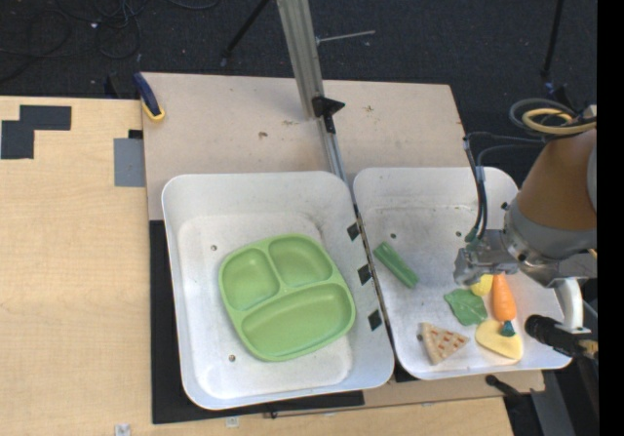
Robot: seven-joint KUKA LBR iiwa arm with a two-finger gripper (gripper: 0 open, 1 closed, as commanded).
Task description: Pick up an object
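The right bin [429,200] holds several toy foods. A green stick-shaped piece [396,265] lies near its left wall. A pizza slice [444,342] rests near the front. Further right are a green leafy piece [466,306], an orange carrot [502,297] and a flat yellow piece [499,339]. My gripper [475,268] is low over the right side of this bin, just above the leafy piece and beside the carrot. A small yellow item [483,283] peeks out under it.
The left bin [195,219] holds a light green divided tray [288,297]. A metal post [300,44] rises behind the bins. The arm's grey and orange body [561,200] overhangs the right bin's right edge. Cables lie on the dark floor behind.
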